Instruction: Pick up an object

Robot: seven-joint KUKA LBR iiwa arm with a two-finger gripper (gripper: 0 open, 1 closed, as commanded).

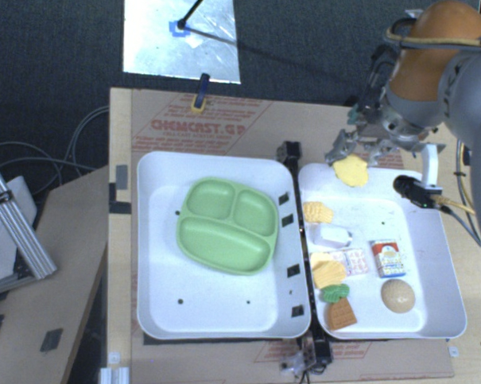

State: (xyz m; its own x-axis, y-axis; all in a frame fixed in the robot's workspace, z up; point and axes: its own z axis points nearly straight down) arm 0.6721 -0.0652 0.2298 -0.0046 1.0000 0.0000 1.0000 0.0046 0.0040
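Note:
My gripper [355,159] hangs over the far edge of the right bin [444,260], below the grey arm's orange band. A pale yellow lumpy piece [352,171] sits between its fingertips and overlaps the bin's far rim, so it looks lifted off the floor. The gripper is shut on it. Lying lower in the same bin are an orange-yellow ridged piece [317,212], a white piece [334,235], a pink-and-white packet [350,261], a small red, white and blue box [389,258] and a beige ball [397,296].
A yellow wedge [328,272], a green leafy piece [335,292] and an orange-brown slice [342,313] lie near the right bin's front left corner. The left bin [152,303] holds a green divided tray [227,225]. A black divider with clips [298,229] separates the bins.

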